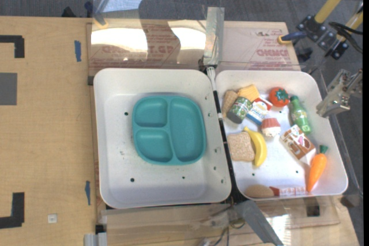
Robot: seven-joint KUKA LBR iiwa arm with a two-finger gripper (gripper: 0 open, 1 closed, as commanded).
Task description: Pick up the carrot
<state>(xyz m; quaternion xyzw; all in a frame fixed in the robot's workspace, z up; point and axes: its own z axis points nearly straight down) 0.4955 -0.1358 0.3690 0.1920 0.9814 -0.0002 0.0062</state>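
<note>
Cardboard (40, 124) is seen lying across the left of the tabletop, with black tape marks and short blue tape strips on it. Just right of it, the left bin (109, 181) is being occupied by a teal divided plate (169, 128) with three compartments, sitting near the bin's middle. The right bin (334, 181) is touching the left one along a shared edge and is being filled with toy food. At its left side, a brown cracker (230, 98) and an orange cracker (249, 92) are lying at the top, a green can (238, 110) just below them, a small carton (259, 109) and a mushroom (270, 125) beside it. Lower down, a slice of bread (240, 147) is lying with a banana (258, 147) touching its right edge, and a bread roll (259, 190) is resting against the near wall. Further right, a tomato (279, 97) and a green bottle (299, 114) are lying near the top, and a brown box (297, 142) below them. The carrot (316, 169) is lying in the near right corner of this bin, leaf end pointing up, just beside the box. The gripper (336, 102) is hanging over the bin's right rim, well apart from the carrot; nothing is being held, and how far the fingers are parted cannot be told.
</note>
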